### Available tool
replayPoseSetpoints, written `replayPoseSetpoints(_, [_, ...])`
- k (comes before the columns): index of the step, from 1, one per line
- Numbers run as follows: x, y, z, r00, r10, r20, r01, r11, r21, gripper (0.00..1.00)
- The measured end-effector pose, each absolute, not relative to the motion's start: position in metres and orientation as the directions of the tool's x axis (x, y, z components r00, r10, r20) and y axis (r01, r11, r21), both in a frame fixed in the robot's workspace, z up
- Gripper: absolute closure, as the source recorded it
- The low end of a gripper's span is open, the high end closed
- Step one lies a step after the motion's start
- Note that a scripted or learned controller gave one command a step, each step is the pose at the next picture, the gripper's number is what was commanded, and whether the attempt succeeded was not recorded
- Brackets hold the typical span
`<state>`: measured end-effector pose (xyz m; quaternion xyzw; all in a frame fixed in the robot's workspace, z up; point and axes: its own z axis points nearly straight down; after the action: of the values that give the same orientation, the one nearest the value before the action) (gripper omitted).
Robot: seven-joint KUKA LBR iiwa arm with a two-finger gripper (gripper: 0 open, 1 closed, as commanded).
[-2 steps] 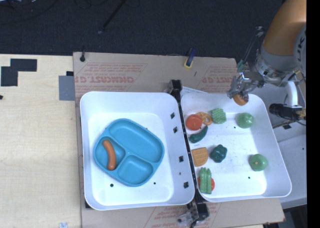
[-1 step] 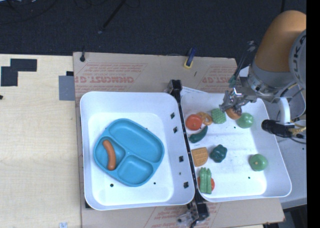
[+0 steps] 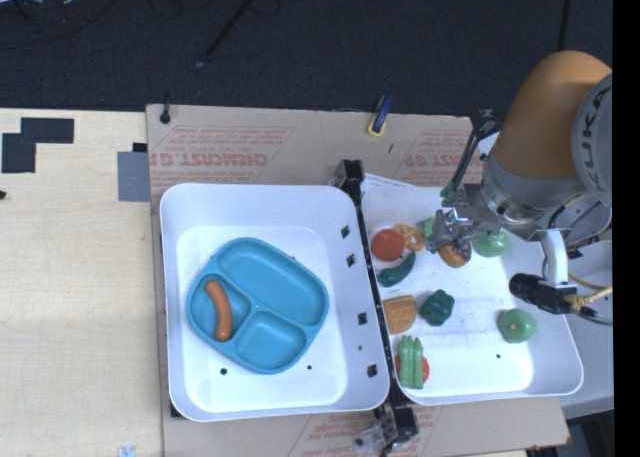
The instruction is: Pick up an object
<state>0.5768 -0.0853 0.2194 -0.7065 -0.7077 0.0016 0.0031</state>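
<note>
Small orange-brown round toy (image 3: pixel 456 254) sits in the right white bin (image 3: pixel 470 375), upper middle, right at the tip of my gripper (image 3: pixel 447 229). It looks like it's touching the gripper's lower end, but I can't tell if it's grasped or just underneath. Whether my gripper is released or clenched, I can't tell either; it's too small and dark against the bin.

Just right of the toy is a light green round piece (image 3: pixel 491 242), partly under my grey wrist. To its left are a small orange piece (image 3: pixel 410 236), then a red tomato-like ball (image 3: pixel 386 244), with a dark green curved vegetable (image 3: pixel 398 270) just below those. Further down the bin there's a tan bread-like block (image 3: pixel 399 313) by the left wall and a dark green pepper (image 3: pixel 436 307) beside it. A light green apple (image 3: pixel 516 325) lies toward the right, and a green-and-red bunch (image 3: pixel 411 362) at the lower left corner.

My arm's orange band (image 3: pixel 550 110) is above the bin's upper right.

The left white bin (image 3: pixel 200 210) holds a blue divided plastic plate (image 3: pixel 275 295), with an orange-brown sausage (image 3: pixel 219 309) lying in its left compartment. Both bins rest on a cardboard sheet (image 3: pixel 260 150). A yellow-and-blue clip (image 3: pixel 378 118) is at its top edge.
</note>
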Motion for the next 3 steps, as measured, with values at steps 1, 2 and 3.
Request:
replayPoseSetpoints(1, [0.561, -0.048, 0.228, -0.002, 1.000, 0.002, 1.000, 0.002, -0.005, 1.00])
replayPoseSetpoints(2, [0.571, -0.060, 0.233, 0.000, 1.000, 0.000, 1.000, 0.000, -0.001, 1.00])
replayPoseSetpoints(3, [0.566, -0.063, 0.233, 0.000, 1.000, 0.001, 1.000, 0.000, -0.004, 1.00])
